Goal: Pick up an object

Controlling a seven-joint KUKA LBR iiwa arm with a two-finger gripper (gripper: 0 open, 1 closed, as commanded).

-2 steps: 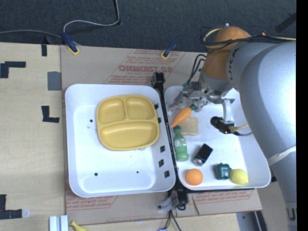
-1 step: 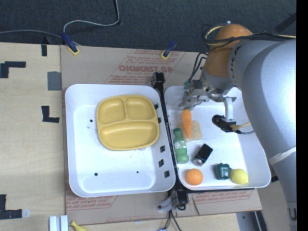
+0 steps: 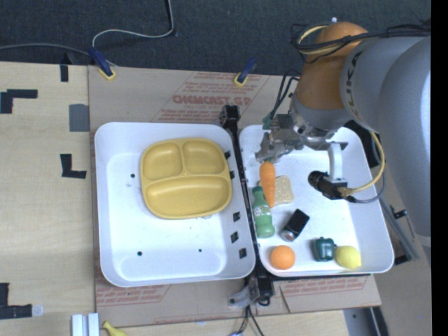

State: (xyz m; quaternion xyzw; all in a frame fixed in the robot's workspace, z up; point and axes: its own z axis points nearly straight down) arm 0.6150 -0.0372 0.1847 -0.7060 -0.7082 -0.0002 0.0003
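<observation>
A yellow divided plate (image 3: 187, 177) lies in the left white bin (image 3: 112, 208) on the cardboard-covered bench (image 3: 175, 96).

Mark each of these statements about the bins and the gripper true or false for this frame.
1. The yellow divided plate lies in the left bin. True.
2. The carrot lies in the left bin. False: it lies in the right bin, near the divider between the bins.
3. The gripper is above the top end of the carrot. True.
4. The lemon sits beside the yellow plate. False: it is in the right bin's near right corner, next to a small teal object.
5. The orange lies in the right bin, near its front edge. True.
6. The green bottle stands on the cardboard outside the bins. False: it lies in the right bin, just below the carrot.
</observation>
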